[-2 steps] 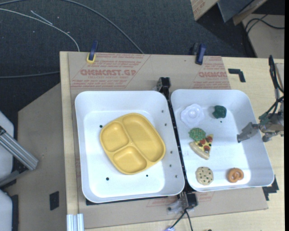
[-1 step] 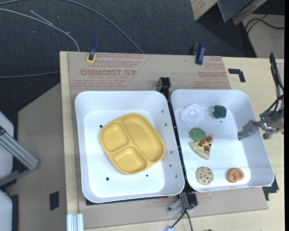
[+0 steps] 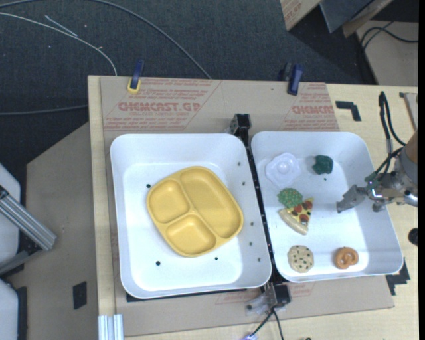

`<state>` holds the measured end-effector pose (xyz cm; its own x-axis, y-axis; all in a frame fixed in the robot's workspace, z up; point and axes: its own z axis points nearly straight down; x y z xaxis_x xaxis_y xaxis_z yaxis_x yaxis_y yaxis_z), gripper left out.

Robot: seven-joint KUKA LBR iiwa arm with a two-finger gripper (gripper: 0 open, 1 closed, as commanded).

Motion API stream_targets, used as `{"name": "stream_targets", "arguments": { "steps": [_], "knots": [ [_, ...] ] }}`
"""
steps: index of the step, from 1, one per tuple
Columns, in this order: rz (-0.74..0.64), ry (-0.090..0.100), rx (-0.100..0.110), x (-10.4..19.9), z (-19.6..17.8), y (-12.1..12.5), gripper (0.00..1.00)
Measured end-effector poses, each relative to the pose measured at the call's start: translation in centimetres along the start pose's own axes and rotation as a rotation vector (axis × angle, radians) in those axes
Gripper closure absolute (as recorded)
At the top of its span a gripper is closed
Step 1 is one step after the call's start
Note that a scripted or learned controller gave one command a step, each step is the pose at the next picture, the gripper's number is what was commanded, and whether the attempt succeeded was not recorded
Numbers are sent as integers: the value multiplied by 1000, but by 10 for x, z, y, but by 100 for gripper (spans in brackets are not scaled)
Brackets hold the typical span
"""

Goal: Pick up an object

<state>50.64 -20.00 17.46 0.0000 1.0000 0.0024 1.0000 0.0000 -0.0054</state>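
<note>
The counter (image 3: pixel 199 99) is topped with a tan protective sheet printed in red with the repeated word "CHEMCAST GP", readable along the far edge above both bins; a yellow-and-blue clamp (image 3: pixel 135 78) and a blue clamp (image 3: pixel 293 78) pinch that far edge. Beyond the counter lies dark carpeted floor (image 3: pixel 60 60) crossed by thin cables, and cardboard boxes (image 3: pixel 302 12) sit at the far right. The claw (image 3: pixel 346 202) reaches in over the right side of the right bin (image 3: pixel 378 199), low above the bin floor; whether its fingers are spread or closed cannot be told, and nothing is visibly held between them. The objects lie apart from it in the same bin: a dark green lump (image 3: pixel 323 165) beyond the claw toward the far wall, a clear round lid-like piece (image 3: pixel 283 167) farther to its left, a green broccoli piece (image 3: pixel 289 197) touching a toy pizza slice (image 3: pixel 297 216) well to the left of the claw, a toy cookie (image 3: pixel 301 258) nearer the front wall, and a small doughnut (image 3: pixel 345 257) on the near side of the claw. Far to the claw's left, the left bin (image 3: pixel 126 159) holds a yellow three-compartment plate (image 3: pixel 194 210). A black bracket (image 3: pixel 241 123) sits between the bins at the far side.
</note>
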Motion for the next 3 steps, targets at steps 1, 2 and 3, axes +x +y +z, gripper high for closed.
{"name": "stream_targets", "arguments": {
  "steps": [1, 2, 3],
  "knots": [
    [0, 1, 0, 4, 63, 3, 0],
    [0, 0, -1, 5, 92, 2, 0],
    [1, -3, -7, 4, 80, 3, 100]
  ]
}}
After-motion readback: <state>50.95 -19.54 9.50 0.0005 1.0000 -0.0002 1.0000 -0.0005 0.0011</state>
